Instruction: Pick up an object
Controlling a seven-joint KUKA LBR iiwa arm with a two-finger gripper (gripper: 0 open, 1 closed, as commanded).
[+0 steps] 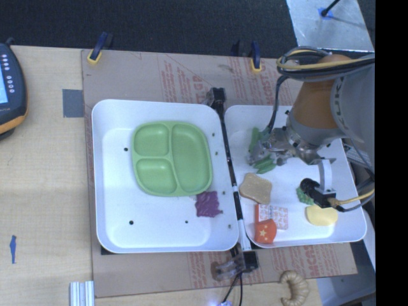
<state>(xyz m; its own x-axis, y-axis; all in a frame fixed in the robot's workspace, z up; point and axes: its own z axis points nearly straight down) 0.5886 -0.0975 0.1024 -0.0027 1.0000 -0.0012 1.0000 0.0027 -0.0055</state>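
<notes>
I had the grey arm with its orange band reaching into the right-hand shallow white bin (357, 231), and its two-finger gripper (266, 150) was down among the green leafy toy pieces (260, 152) at that bin's far left side. Whether it was wide, narrow or closed on anything I could not tell; the metal tip and the green pieces ran together from this angle.

Just below the gripper lay the tan slice of toy bread (255, 187), and further below that the red-and-white carton (268, 223). Off toward the arm's side sat the yellow rounded toy (321, 216). Across the divider, well away from the gripper, the pale green divided plastic plate (172, 158) and a small purple lump (208, 203) sat in the left-hand shallow white bin (108, 171).

By my reckoning nothing had been lifted: the reach looked made, while grasp and raise remained.
</notes>
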